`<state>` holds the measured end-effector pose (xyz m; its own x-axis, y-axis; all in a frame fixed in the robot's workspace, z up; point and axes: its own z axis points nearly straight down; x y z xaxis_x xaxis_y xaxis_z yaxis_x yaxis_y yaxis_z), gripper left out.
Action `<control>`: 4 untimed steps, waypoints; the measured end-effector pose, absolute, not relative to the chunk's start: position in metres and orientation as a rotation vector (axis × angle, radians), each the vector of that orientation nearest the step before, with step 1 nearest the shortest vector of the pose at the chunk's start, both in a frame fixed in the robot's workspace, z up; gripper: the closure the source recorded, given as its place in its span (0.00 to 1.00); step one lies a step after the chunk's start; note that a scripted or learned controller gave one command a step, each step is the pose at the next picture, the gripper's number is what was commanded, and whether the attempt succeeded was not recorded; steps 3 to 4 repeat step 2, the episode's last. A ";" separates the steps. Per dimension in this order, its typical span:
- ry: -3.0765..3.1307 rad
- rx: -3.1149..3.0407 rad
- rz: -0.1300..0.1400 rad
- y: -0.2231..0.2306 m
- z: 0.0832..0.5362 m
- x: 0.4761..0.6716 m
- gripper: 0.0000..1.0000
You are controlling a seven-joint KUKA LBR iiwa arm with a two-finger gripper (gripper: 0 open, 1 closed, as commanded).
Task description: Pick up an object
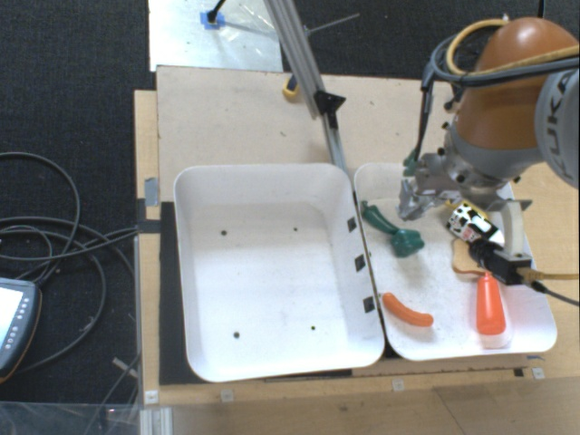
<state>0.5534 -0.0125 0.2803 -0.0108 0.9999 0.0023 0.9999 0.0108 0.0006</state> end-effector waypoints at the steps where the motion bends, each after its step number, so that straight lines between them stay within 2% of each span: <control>1: -2.231 -2.210 -0.002 0.031 0.270 0.558 1.00; 2: -2.231 -2.209 -0.003 0.084 0.264 0.560 1.00; 4: -2.231 -2.209 -0.003 0.084 0.264 0.560 1.00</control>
